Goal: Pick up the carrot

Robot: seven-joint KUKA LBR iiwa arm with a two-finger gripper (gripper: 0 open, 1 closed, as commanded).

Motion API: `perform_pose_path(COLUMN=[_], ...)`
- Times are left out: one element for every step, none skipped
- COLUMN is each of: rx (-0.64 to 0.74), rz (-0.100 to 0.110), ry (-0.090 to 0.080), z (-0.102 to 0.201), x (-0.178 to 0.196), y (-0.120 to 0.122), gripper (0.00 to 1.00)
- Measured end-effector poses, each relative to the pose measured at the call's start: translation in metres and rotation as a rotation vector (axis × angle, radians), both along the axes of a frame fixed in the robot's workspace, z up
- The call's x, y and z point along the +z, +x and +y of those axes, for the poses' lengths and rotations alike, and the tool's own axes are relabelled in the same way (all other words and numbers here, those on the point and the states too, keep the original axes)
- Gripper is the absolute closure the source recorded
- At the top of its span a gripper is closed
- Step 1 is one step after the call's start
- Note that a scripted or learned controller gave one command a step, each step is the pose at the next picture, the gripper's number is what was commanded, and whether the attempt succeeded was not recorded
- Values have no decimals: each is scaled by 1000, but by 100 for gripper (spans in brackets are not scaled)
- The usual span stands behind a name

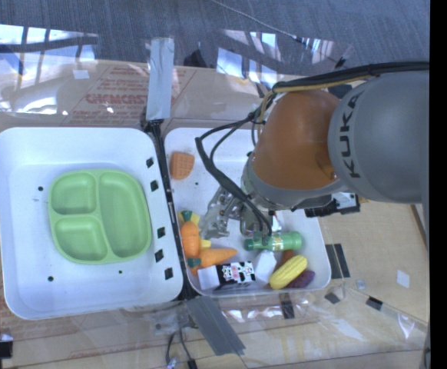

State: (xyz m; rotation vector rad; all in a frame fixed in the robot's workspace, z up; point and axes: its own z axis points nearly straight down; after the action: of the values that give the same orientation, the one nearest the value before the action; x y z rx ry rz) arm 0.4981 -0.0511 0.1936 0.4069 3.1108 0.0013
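- In the right bin (208, 141), low over its middle: gripper (225, 215), metal, hanging from the grey arm (377, 141) with the orange band (296, 141). Whether it stands open or closed cannot be told — the parts blur together, and nothing is seen to be held in it. It sits just right of the carrots; contact with them cannot be judged.
- Carrot (190, 237), orange with a green top, upright along the bin's left wall, just left of the gripper.
- Second carrot (217, 257), orange, lying crosswise just below and to the right of the first, near the bin's lower left corner; the two look to touch.
- Black-and-white patterned carton (235, 274), lying at the bin's lower edge, just beneath the second carrot.
- Green bottle (273, 242), on its side, just right of the gripper.
- Yellow corn-like piece (289, 271), with a dark purple item (303, 280) beside it, at the lower right corner.
- Orange wedge-shaped item (181, 164), alone at the upper left of the bin, well apart from the carrots.
- Black cables (216, 167), looping from the arm down across the bin's upper middle.
- Left bin (24, 160): holds a green three-compartment plate (100, 216), lying flat.
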Motion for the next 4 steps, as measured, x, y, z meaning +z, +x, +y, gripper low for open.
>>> perform_pose_path(rx=[-1, -378, -505, -495], rz=[3, 9, 8, 9], ry=[0, 1, 1, 1], z=[-1, -49, -41, -40], x=[-1, -56, -102, -93], y=[-1, -22, -8, -8], gripper=[0, 0, 0, 100])
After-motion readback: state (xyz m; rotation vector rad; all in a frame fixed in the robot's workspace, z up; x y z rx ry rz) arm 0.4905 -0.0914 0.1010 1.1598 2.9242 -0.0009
